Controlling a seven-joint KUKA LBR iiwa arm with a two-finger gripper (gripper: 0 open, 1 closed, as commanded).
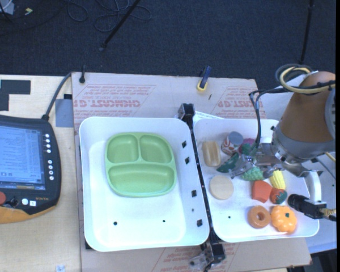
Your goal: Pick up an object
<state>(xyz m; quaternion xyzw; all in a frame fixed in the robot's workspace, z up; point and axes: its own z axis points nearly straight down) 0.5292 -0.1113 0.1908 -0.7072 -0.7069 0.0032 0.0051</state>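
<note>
My arm [309,115] reaches in from the right over the right bin [238,231], and my pincer [250,162] hangs low among the toy food crowded in that bin's middle. Whether it is released or clenched I cannot tell; the metal parts blur into the pieces below, and I see nothing clearly caught in it.

Just beside the pincer lies a dark green leafy piece [229,164], and a brighter green piece [253,174] sits right under it, possibly touching it, though the view is too poor to be sure. Behind them are a grey rounded piece [235,138] and something pink [248,145]. A tan bread-like block [211,153] stands near the divider, with a pale round disc [221,187] in front of it. Toward the near right are a yellow corn cob [278,179], an orange-red block [261,191], a donut [259,216] and a small orange pumpkin [284,219], the last two side by side.

The left bin [102,220] holds a green divided plate [140,164], well apart from my pincer. A control pendant [20,164] rests on the bench to the far left.
</note>
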